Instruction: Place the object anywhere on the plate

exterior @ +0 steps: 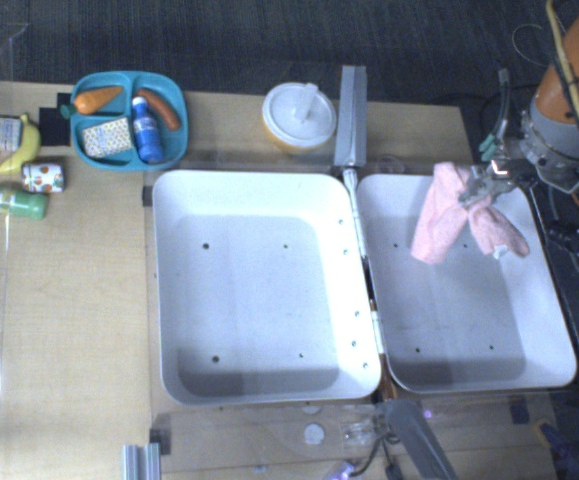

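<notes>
You see a soft pink cloth (456, 218), limp and creased, hanging in folds over the upper part of the right bin (469, 348), a shallow, smooth white tray with rounded corners. The gripper (485, 184) has its jaws pinched shut on the cloth's top fold, so the fabric drapes below and to both sides of them. Far left on the wooden bench (69, 318) sits a blue divided plate (172, 128) holding toy food.

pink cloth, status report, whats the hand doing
Hand over right bin, top right. Pink cloth hanging from it, draped into that bin. Blue plate far left on bench, already holding toys; left bin between.
</notes>
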You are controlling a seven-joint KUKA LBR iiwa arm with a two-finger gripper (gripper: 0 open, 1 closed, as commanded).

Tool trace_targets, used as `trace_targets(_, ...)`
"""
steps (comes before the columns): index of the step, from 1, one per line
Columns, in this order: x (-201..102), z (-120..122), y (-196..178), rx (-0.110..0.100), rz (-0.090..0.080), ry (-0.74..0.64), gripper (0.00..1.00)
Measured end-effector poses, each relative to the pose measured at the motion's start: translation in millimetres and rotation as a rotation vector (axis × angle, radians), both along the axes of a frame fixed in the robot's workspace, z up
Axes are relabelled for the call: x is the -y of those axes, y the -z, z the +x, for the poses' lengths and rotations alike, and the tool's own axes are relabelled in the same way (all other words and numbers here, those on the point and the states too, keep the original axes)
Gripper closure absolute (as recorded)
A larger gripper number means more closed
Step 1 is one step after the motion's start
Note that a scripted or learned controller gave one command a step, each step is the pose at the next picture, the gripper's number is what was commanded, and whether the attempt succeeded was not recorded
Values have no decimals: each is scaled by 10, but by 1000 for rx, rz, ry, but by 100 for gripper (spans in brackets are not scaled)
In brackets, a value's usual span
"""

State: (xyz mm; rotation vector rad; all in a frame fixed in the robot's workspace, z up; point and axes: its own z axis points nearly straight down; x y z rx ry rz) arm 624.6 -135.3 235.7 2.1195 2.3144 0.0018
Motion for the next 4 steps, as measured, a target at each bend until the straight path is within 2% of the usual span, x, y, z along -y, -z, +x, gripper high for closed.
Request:
trace_targets(1, -21, 14, 113, -1, 0, -4, 100)
trace_targets(2, -454, -132, 170, -1, 1, -407, 100)
trace_targets(3, -902, -204, 74, 1, -1, -811, 100)
trace_targets(4, -1417, -291, 174, 1, -2, -1212, 100)
